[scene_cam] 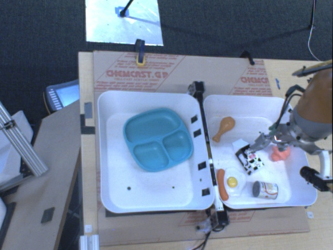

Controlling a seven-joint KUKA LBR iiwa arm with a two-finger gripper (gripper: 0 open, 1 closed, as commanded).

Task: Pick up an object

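Camera view showed the tool [255,151], grip state unreadable, at the cow toy [252,162] in the right bin [296,194] at 4 o'clock; likely light, stiff, best pinched across its body.

Tray [156,146] in left bin [112,155]; can [266,189] in right bin [244,104].

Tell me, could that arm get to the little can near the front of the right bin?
Probably yes: the can lies apart from the egg, with open floor around it, below the tool.
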